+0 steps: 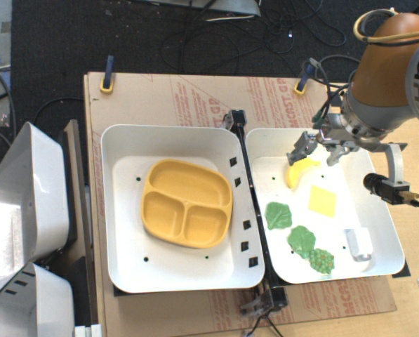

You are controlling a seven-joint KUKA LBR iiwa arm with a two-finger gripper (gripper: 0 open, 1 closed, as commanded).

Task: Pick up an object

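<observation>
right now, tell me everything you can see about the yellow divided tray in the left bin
The yellow divided tray looks like moulded matte plastic, with rounded corners and three compartments: one long, two smaller. It lies flat and right side up, turned slightly askew, near the middle of the left bin, touching only that bin's floor. Nothing sits in its compartments.

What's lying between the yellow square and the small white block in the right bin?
Nothing: in the camera view, only bare white bin floor separates the yellow square from the white block.
</observation>
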